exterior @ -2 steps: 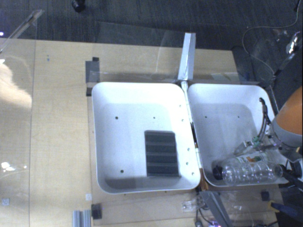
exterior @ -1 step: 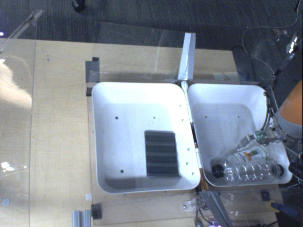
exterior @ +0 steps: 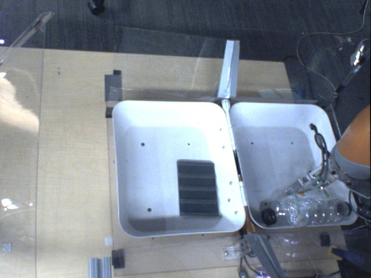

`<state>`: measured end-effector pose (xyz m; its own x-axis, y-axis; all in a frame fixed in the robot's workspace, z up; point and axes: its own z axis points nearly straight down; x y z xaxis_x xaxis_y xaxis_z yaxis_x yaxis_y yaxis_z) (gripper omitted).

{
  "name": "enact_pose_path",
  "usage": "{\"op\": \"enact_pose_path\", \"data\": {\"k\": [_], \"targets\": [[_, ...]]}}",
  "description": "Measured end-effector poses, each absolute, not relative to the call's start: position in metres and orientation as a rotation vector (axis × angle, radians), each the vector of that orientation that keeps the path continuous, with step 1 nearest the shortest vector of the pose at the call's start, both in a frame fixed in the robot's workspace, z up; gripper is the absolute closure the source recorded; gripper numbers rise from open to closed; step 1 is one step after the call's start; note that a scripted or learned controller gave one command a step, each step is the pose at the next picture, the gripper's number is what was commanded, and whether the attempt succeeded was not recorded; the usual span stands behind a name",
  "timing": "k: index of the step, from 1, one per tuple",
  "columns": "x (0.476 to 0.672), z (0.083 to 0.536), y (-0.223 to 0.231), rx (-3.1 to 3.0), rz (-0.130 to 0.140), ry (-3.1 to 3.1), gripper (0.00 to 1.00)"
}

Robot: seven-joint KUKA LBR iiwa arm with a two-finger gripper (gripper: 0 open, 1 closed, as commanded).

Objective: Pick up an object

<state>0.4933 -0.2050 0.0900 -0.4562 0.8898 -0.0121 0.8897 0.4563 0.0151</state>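
- The bench [exterior: 69, 155] is pale wood, and along its near edge stand small dark clips and a grey metal piece, just below the bins.
- The right bin [exterior: 272, 120] is white and shallow, and its near rim runs along the bench's near edge.
- A clear plastic bottle [exterior: 304, 208] lies on its side along the right bin's near wall, its black cap [exterior: 268, 216] pointing left toward the divide between the bins.
- The gripper [exterior: 313, 181] is low inside the right bin, just above the bottle's far side and near the bin's right wall; it looks close to the bottle, but whether it touches it I cannot tell.
- The claw is a tangle of thin metal and glare here, so I cannot tell whether it stands wide, narrow or around anything.
- The arm [exterior: 355, 146] enters from the right, its orange band showing over the right bin's right rim, and a dark cable loops down beside it.
- The left bin [exterior: 133, 120] sits touching the right one, side by side.
- A dark ribbed pad [exterior: 197, 187] lies flat on the left bin's floor, toward its near right part, well apart from the bottle.
- A grey upright bar [exterior: 229, 68] rises behind the joint between the bins.
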Motion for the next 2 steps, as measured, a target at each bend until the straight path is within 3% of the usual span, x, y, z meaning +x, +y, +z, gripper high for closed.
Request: {"op": "enact_pose_path", "data": {"k": [1,2], "targets": [[0.506,0.089,-0.205,1.978,0.009,2.427,0.00],[0.509,0.102,-0.204,1.964,0.016,2.427,1.00]]}}
